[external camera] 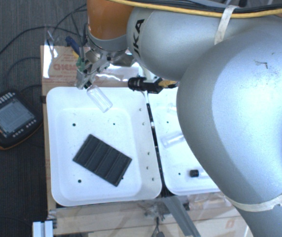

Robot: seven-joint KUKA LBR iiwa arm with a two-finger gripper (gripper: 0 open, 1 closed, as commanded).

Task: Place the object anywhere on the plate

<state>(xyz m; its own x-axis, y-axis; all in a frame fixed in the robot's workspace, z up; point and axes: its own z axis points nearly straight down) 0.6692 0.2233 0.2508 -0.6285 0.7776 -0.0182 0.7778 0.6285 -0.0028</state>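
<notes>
Camera view: the gripper (85,81) is hovering at the left bin's (62,191) far edge, seemingly grasping a clear tube (99,98) by its upper end. The tube's long axis is slanting down-right, toward the dark ribbed plate (102,160) lying well apart, nearer the bin's front.

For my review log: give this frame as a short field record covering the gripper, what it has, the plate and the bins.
gripper: at the far edge of the left bin, fingers pointing down
held item: clear plastic tube at the fingertips, hanging tilted above the bin floor
plate: dark ribbed rectangular plate, flat in the left white bin, nothing on it
right white bin: small black piece
</notes>
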